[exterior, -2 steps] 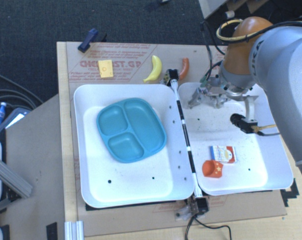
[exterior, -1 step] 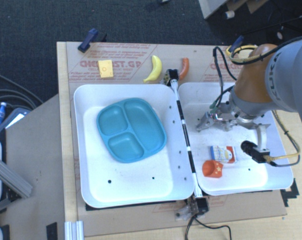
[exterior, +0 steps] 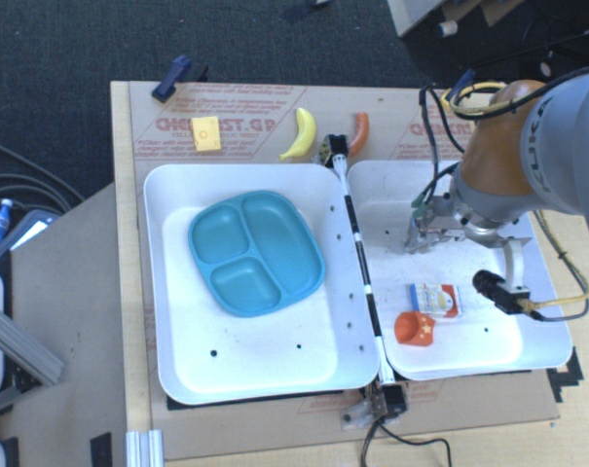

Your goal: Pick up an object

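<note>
My gripper hangs low over the upper left part of the right bin, and nothing shows in it. Below it, in the same bin, lies a small white packet with red and blue print. An orange-red toy lies just in front of the packet, towards the bin's near edge. Both lie apart from the gripper. The grey arm with its orange band comes in from the upper right.
A blue divided plate lies in the left bin. Behind the bins on the board are a banana, an orange-red piece, a yellow block and a blue object. A black cable fitting hangs by the arm.
</note>
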Controlling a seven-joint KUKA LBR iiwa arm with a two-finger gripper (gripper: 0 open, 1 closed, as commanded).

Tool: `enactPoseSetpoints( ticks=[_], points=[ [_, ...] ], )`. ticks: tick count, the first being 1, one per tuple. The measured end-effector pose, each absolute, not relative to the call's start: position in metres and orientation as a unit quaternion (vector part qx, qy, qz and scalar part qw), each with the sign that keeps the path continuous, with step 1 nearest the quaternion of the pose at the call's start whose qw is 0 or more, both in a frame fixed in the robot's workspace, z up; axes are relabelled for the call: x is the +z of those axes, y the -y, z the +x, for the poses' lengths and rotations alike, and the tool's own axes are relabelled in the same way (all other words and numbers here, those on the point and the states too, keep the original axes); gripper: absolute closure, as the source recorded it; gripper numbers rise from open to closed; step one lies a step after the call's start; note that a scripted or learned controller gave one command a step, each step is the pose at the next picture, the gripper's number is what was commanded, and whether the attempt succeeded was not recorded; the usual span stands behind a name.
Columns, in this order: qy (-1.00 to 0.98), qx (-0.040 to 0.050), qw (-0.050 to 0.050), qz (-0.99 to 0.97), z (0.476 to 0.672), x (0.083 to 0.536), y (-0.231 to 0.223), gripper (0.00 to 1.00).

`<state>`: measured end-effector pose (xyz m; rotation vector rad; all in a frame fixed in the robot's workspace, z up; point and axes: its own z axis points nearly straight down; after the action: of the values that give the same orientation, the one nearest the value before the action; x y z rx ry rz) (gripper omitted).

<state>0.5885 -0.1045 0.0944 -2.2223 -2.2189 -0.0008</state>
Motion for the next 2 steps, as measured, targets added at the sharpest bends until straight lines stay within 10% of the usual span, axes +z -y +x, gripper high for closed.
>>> enactPoseSetpoints(
  ticks=[1, 2],
  points=[
    [0.707, -0.0002, 0.001, -0.708, 0.588, 0.094, 0.104, 0.00],
    [0.707, -0.0002, -0.001, -0.707, 0.667, 0.085, 0.095, 0.00]
  ],
)
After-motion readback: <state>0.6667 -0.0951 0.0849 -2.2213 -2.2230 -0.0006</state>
